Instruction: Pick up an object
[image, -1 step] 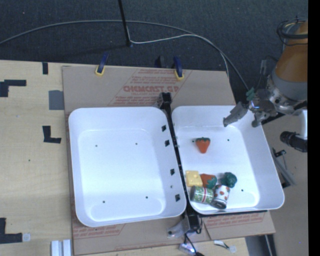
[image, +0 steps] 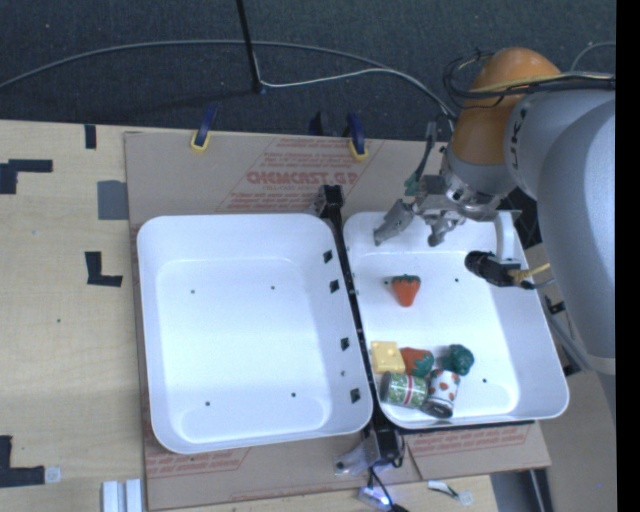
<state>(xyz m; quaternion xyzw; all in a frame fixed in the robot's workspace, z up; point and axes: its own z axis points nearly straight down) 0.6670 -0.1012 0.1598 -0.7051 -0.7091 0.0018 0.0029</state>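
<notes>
A: Where was the gripper (image: 418, 230)?

B: Over the far rim of the right bin (image: 520, 345), at abt 12 o'clock of that bin. Arm (image: 560, 130) came in from 3 o'clock, orange band (image: 500, 100) above the wrist. Two fingers (image: 392, 224) were spread apart w/ nothing between them, hanging above the bin, not touching any obj.

A: And the stuff to pick?

B: All in the right bin. A small orange strawberry-like toy w/ green top (image: 405, 289) lay alone in the far half, at roughly 6 o'clock from the gripper, near but apart from it. The rest sat bunched at the bin's near-left corner, abt 7 o'clock from bin centre: a yellow block (image: 386, 355), an orange piece (image: 414, 358) just beside it, a dark green lump (image: 458, 356) at 3 o'clock of those, a can w/ green label (image: 404, 390) lying on its side, and a small red-and-white can (image: 443, 388) touching it.

A: Left bin (image: 240, 330)?

B: White, side by side w/ the right one, at 9 o'clock of it. Both rested on a cardboard sheet (image: 270, 175) held by clamps (image: 203, 130) at the far edge.
</notes>
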